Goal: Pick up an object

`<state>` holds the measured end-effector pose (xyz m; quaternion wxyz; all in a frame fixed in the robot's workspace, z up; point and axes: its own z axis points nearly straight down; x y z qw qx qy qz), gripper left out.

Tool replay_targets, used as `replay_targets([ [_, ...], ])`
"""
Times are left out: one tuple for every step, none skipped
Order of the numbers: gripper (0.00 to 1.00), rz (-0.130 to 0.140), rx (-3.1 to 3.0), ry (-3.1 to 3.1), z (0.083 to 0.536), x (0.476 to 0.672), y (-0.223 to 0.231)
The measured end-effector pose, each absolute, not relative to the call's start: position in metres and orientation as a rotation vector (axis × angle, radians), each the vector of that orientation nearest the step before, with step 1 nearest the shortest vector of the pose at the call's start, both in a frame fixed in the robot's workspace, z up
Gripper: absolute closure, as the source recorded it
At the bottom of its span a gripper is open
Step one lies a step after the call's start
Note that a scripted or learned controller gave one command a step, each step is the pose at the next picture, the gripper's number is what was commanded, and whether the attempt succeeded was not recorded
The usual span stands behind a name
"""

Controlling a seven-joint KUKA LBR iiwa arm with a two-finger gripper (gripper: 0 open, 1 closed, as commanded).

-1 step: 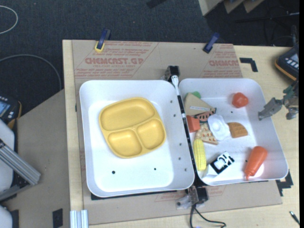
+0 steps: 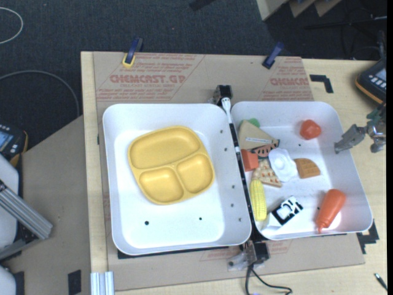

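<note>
I see the gripper (image 2: 355, 137) at the 3 o'clock edge of the view, over the right rim of the right bin (image 2: 351, 165); only a grey metal part of it is visible, and I cannot tell whether anything sits in it or how it is set. The right bin holds the candidate objects. A red tomato (image 2: 311, 129) lies toward 1 o'clock within that bin, near the gripper but apart from it. An orange carrot (image 2: 330, 209) lies at 5 o'clock, tilted, just beside the bin's lower wall. A yellow corn cob (image 2: 258, 199) lies along the left wall at 7 o'clock, with a black-and-white block (image 2: 287, 211) just beside it. A brown bread piece (image 2: 307, 168) lies near the centre, next to a white object (image 2: 282, 163). The left bin (image 2: 123, 226) holds a yellow divided plate (image 2: 171, 163), set toward 11 o'clock of that bin's centre.
</note>
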<state>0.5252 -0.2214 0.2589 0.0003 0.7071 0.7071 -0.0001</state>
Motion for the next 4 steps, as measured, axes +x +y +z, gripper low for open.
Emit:
replay_targets([
  [0.00,-0.002,2.225,2.224,0.202,0.517,-0.217],
  [0.00,-0.002,2.225,2.225,0.158,0.523,-0.219],
  [0.00,-0.003,2.225,2.227,0.106,0.532,-0.218],
  [0.00,0.004,2.224,2.229,0.084,0.533,-0.214],
])
